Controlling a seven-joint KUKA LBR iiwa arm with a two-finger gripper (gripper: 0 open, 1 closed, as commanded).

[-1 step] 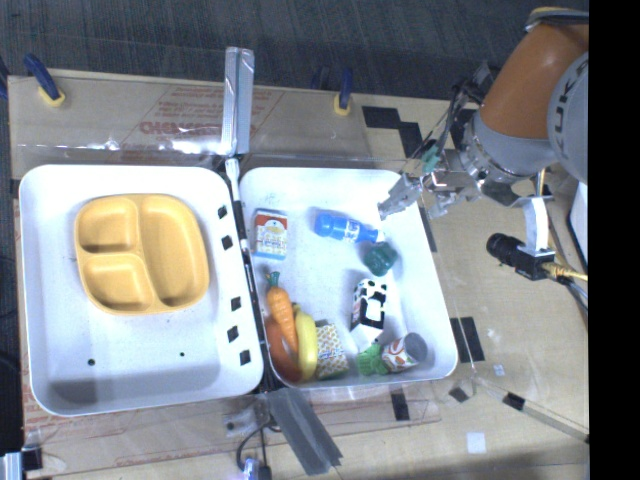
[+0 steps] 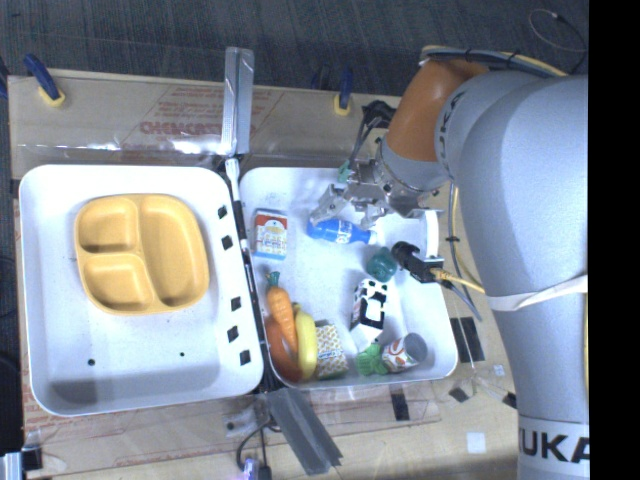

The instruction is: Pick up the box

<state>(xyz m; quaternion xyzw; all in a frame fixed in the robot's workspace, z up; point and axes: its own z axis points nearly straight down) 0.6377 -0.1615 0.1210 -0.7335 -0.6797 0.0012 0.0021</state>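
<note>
From my screen I count two shallow white plastic bins on the wooden bench (image 2: 120, 108), smooth-walled with rounded corners. The left bin (image 2: 40, 268) carries one glossy yellow plastic plate (image 2: 142, 251) moulded into three compartments. The right bin (image 2: 440, 353) is my landmark. The small red-and-white cardboard box (image 2: 270, 234) lies flat near that bin's left wall, toward its far end. Down the same wall I see one orange carrot (image 2: 281, 312) and one yellow banana (image 2: 306, 342), side by side. One blue plastic bottle (image 2: 338, 231) lies on its side in the bin's far middle, with the metal claw (image 2: 342, 205) just above it; I cannot tell how far the claw is spread, nor whether it grips anything. One black-and-white patterned carton (image 2: 371, 304) sits in the bin's middle right.
</note>
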